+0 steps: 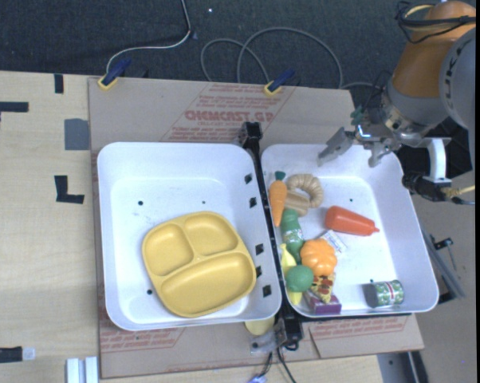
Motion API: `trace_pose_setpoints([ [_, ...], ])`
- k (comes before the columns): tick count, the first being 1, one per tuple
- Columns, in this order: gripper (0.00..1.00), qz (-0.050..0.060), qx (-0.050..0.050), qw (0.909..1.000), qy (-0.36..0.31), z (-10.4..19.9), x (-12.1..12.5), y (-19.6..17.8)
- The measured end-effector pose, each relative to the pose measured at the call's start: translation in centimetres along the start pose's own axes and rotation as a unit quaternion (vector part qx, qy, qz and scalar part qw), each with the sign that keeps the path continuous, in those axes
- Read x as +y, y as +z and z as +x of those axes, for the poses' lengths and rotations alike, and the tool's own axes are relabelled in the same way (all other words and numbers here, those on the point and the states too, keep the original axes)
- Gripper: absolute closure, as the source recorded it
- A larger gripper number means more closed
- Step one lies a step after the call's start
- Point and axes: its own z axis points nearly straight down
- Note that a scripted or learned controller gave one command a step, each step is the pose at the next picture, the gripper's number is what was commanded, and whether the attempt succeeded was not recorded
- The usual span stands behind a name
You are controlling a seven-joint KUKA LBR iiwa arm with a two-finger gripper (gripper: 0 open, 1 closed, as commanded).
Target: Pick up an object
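The gripper [353,148], fingers spread and holding nothing, hovers over the right bin's [406,214] far edge, ready to descend on the toys.

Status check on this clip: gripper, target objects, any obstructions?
Gripper open, holding nothing, over the right bin back edge. Toy food piled on that bin's left side; red pepper and small can lie apart. Nothing blocking.

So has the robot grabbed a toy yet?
Not yet. The gripper hangs open over the top edge of the right bin, with nothing between its fingers. The toy carrot, orange pepper and can lie in that bin. Reaching down, closing on one and lifting are all left.
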Motion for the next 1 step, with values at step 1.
trace_pose_setpoints([
  [1,0.0,-0.006,-0.003,1.0,0.002,3.56,-3.29,10.32],
])
